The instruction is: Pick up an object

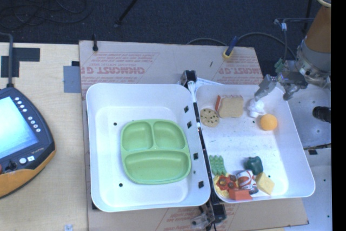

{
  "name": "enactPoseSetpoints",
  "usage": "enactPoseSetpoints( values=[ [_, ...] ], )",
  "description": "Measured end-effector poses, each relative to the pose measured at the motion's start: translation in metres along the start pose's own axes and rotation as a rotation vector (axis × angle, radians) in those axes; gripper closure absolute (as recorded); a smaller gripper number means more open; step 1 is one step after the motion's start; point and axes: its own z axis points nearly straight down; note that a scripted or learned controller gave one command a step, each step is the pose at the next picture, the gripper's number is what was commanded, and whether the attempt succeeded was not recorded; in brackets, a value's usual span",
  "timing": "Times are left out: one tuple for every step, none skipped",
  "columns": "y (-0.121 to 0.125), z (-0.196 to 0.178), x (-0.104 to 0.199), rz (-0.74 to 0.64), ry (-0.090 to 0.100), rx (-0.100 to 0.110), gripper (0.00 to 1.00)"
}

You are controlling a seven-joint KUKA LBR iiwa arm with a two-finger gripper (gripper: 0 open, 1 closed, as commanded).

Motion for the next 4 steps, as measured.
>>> enactPoseSetpoints(
  values=[
    [-0.079, 0.139, -0.008, 0.003, 0.006, 0.017, 0.00],
    [-0.125, 0.155, 0.020, 0.007, -0.003, -0.012, 0.00],
    [-0.124, 0.147, 0.019, 0.007, 0.005, -0.003, 1.00],
    [-0.101, 0.089, 0.064, -0.005, 0.001, -0.006, 1.00]
  ],
)
